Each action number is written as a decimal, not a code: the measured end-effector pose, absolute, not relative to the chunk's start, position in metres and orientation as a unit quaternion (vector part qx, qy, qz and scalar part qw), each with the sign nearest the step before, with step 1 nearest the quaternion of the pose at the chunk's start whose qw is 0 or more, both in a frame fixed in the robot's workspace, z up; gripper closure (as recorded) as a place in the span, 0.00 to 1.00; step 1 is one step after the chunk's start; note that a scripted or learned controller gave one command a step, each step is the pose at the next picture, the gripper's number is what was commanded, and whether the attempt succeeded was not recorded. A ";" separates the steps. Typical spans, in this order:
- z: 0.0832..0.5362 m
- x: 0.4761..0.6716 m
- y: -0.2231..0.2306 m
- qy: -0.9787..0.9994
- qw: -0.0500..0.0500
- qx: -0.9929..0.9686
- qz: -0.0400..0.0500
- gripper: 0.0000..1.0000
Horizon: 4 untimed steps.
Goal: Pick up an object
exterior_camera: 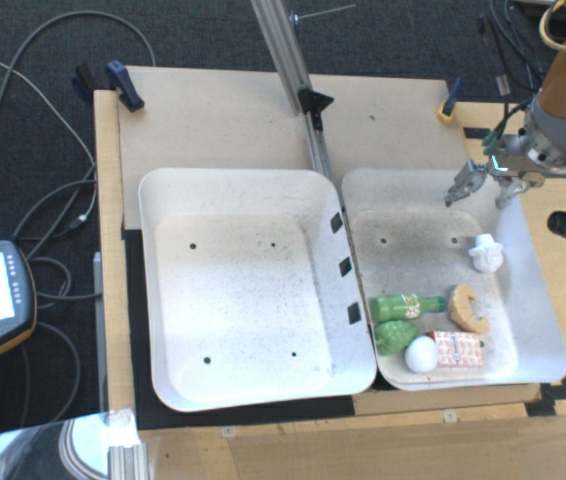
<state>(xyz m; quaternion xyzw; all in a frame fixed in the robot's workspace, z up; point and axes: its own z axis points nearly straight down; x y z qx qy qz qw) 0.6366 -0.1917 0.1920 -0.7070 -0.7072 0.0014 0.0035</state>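
Currently: approach step, nothing grasped.
Two-finger metal end effector (485, 183) hovers over the far edge of the right shallow white plastic bin (403, 213), fingers spread wide, holding nothing. Nearest candidate: small white knobbly figure (485, 254), just below it. Next move likely calls for descent and centring the fingers astride it before closing.

1. Both white bins (243, 193) look like smooth matt plastic, speckled with grime.
2. The bench (213, 118) is pale, matt wood board.
3. The slanted rail (278, 38) is brushed metal.
4. The floor (23, 98) is dark, rough carpet.
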 end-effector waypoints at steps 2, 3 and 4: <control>0.135 0.645 -0.189 -0.708 0.003 -0.706 0.002 0.00; 0.090 0.644 -0.188 -0.708 0.003 -0.706 0.002 0.00; 0.105 0.646 -0.188 -0.709 0.000 -0.706 0.000 1.00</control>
